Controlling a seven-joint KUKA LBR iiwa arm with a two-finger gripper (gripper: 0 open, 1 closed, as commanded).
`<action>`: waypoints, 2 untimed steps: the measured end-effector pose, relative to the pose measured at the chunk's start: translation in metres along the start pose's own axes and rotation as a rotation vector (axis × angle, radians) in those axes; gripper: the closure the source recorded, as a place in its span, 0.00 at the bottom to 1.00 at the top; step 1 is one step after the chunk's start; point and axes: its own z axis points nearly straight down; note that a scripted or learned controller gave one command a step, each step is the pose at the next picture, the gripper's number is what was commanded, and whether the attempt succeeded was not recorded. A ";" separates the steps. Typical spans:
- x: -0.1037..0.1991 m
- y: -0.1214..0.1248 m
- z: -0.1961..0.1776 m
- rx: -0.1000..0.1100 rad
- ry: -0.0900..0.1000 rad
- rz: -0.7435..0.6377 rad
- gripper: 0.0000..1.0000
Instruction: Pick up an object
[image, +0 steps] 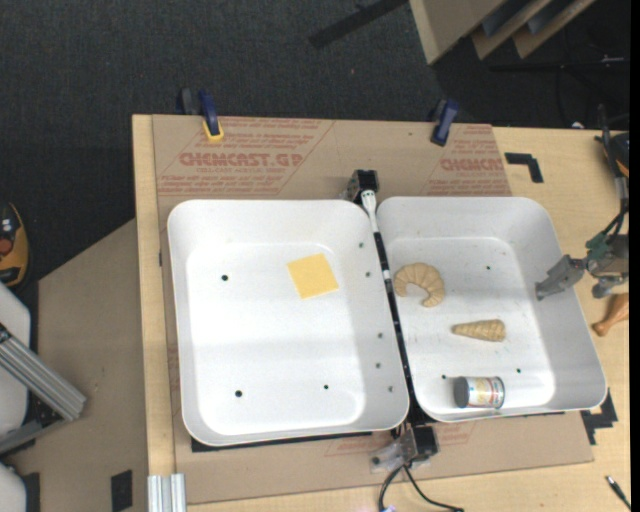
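A yellow flat square (313, 275) lies in the left bin (200, 330), a little above its middle. The right bin (520, 225) holds a tan croissant (421, 283) near its left wall and a small beige cone (480, 329) lying on its side at the centre. A short can (477, 392) also lies on its side, close to the front rim. My gripper (572, 274) is at the right bin's right rim, well to the right of the cone and croissant, touching none of the objects.
The bins sit side by side on a cardboard sheet (300, 150) held by blue clamps (208, 112) at the back. A black divider (385, 300) runs between them. Cables and a connector (405, 455) lie at the front edge. A tan object (612, 318) is just outside the right bin.
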 end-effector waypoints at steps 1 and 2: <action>0.056 -0.020 -0.097 -0.007 -0.001 -0.005 0.00; 0.054 -0.019 -0.103 -0.005 -0.002 -0.002 1.00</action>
